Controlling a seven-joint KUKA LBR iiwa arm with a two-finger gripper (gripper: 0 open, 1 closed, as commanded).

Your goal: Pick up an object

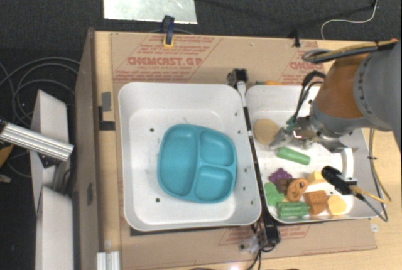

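Left bin (135, 137): holds teal divided plate (196, 162)
Gripper (290, 137): low in right bin (276, 94); fingers spread, pinching nothing
Green cylinder (293, 155): just below gripper, lying flat; smooth toy plastic, likely light, stiff, a bit slippery; take across its short width at mid-length

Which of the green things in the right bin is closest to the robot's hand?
The green cylinder lying alone just below the hand; the other green pieces sit lower, in the toy food pile.
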